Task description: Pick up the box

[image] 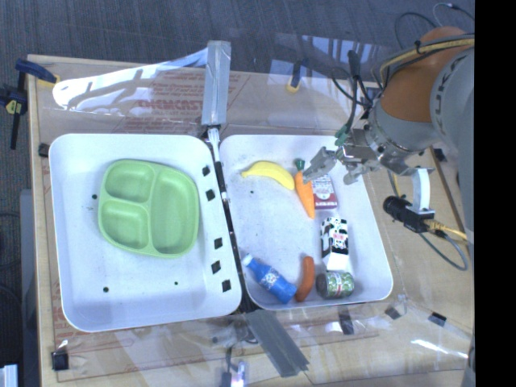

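The box (323, 190), a small red-and-white carton, lies flat at about one o'clock in the right bin (266, 216), touching the smooth orange carrot (305, 196). The gripper (337, 161) hovers just above it; its fingers look spread, though the slant blurs them. I'd drop straight down, straddling the carton's short sides, clear of the carrot.

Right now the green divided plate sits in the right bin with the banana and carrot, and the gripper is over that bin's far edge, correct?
Not quite. The camera view shows the green divided plate alone in the left bin. The banana and carrot lie in the right bin, and the gripper is over that bin's far edge.
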